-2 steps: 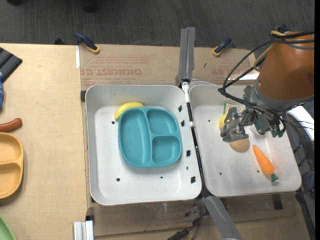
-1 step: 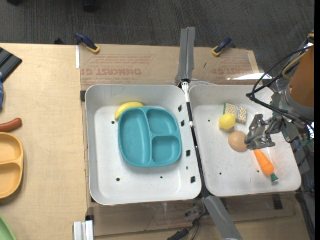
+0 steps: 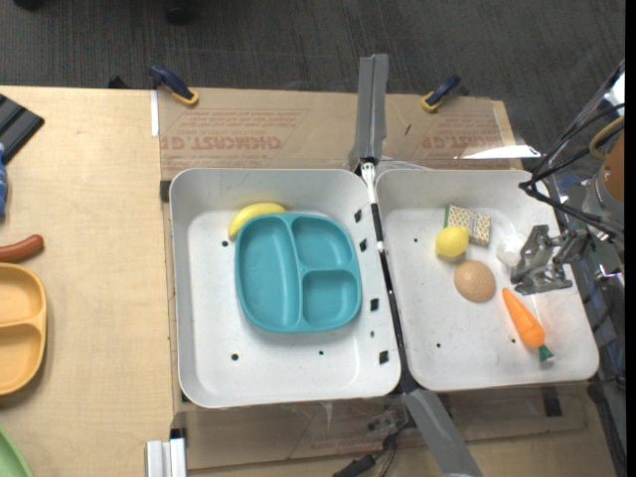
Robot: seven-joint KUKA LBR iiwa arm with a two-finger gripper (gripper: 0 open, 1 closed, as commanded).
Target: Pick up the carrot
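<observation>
The orange carrot [image 3: 524, 319], with a small green tip at its lower end, lies slanted near the front right of the right bin [image 3: 437, 356]. My gripper [image 3: 540, 267] hangs just above and behind the carrot's upper end, close to the bin's right side. Nothing shows between its metal fingers.
In the right bin a brown egg-like ball [image 3: 475, 281], a yellow lemon [image 3: 452, 241] and a patterned sponge block [image 3: 469, 224] lie left of the gripper. The left bin [image 3: 199, 296] holds a teal divided plate [image 3: 296, 271] with a banana [image 3: 255, 214] behind it. Cables hang at the right.
</observation>
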